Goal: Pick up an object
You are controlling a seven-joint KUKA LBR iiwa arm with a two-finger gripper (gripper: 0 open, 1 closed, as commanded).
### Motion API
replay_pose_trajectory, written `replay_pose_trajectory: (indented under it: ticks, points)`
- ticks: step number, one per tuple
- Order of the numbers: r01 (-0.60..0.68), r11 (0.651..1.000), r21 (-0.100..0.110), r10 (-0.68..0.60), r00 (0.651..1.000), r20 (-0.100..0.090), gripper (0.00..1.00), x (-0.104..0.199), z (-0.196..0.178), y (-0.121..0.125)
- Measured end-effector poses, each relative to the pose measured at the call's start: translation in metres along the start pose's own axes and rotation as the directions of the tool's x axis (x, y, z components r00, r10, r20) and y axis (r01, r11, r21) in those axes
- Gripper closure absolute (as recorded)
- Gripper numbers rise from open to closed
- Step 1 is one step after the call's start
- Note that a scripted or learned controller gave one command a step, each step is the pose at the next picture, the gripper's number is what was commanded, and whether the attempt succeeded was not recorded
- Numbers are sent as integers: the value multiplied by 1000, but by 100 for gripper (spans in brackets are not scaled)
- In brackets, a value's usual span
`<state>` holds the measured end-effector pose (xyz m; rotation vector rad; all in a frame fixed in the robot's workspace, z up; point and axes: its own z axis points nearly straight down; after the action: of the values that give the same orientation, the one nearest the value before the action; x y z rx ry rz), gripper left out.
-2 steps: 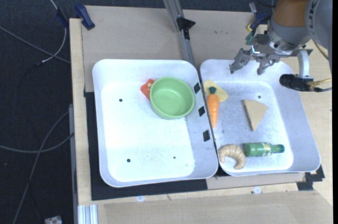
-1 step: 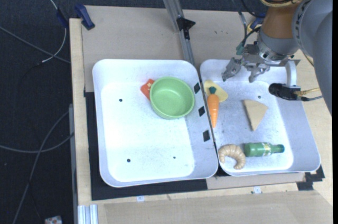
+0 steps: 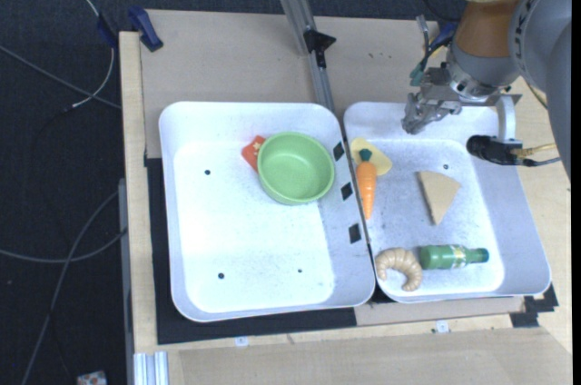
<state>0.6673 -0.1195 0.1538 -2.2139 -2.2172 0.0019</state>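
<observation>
You have gripper (image 3: 419, 122) hovering; finger state untellable. Just below-left: small orange plastic carrot (image 3: 366, 186) (light, stiff, slippery) — pinch across thick middle, I'd judge.

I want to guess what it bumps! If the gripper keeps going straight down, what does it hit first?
Probably just the bare floor at the far end of the right bin. The gripper isn't over any toy, though depth is hard to judge.
</observation>
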Motion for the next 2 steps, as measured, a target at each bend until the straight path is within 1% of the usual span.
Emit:
replay_pose_trajectory:
  ticks: [1,2]
  points:
    - [0,1000,-16,0,1000,5,100,4,-47,0]
    - [-1,1000,-13,1,1000,5,100,5,-59,2]
